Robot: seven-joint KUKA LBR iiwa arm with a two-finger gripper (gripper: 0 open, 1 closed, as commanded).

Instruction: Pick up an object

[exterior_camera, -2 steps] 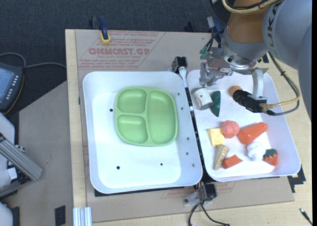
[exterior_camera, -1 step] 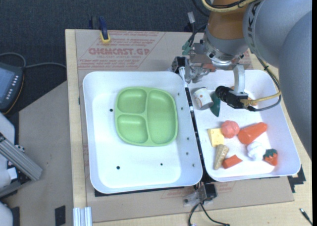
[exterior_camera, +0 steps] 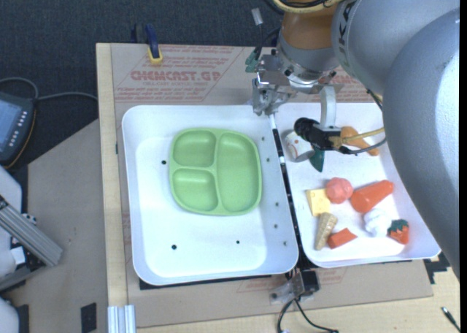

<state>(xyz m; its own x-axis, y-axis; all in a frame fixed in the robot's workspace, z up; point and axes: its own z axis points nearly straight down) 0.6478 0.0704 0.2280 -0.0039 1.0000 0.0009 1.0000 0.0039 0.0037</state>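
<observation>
My gripper (exterior_camera: 265,102) hangs over the far end of the divider between the two white bins, and I see nothing held in it. In the right bin (exterior_camera: 408,253) lie a pink ball (exterior_camera: 338,189), an orange carrot (exterior_camera: 372,194), a yellow cheese wedge (exterior_camera: 318,201), an ice-cream cone (exterior_camera: 325,229), a small red-orange piece (exterior_camera: 342,237), a white piece (exterior_camera: 376,220) and a strawberry (exterior_camera: 398,231). A dark green piece (exterior_camera: 318,158) and an orange piece (exterior_camera: 351,134) lie nearer the gripper, at the bin's far end.
A green divided plate (exterior_camera: 217,171) lies in the left bin (exterior_camera: 146,200). The big grey arm (exterior_camera: 416,69) covers the right bin's far right part. A cardboard sheet (exterior_camera: 182,69) lies under both bins.
</observation>
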